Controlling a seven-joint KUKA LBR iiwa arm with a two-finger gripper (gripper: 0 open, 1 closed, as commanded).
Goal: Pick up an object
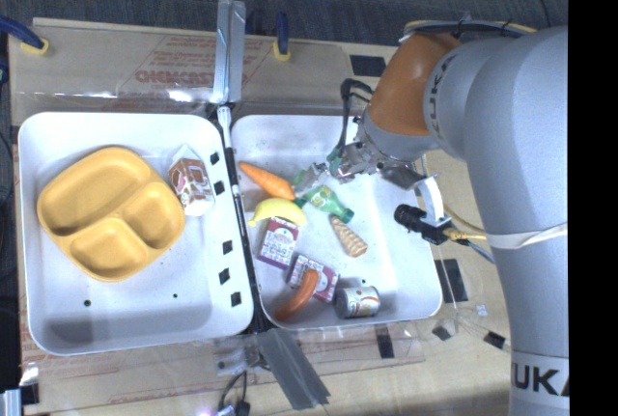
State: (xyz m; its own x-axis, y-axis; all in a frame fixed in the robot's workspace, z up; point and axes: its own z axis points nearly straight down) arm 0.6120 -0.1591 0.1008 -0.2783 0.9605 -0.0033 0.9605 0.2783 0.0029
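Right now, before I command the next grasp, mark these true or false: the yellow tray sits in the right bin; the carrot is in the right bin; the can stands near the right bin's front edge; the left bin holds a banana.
1. The yellow tray sits in the right bin. False: it is in the left bin.
2. The carrot is in the right bin. True.
3. The can is near that bin's front edge. True.
4. The left bin holds a banana. False: the banana is in the right bin.
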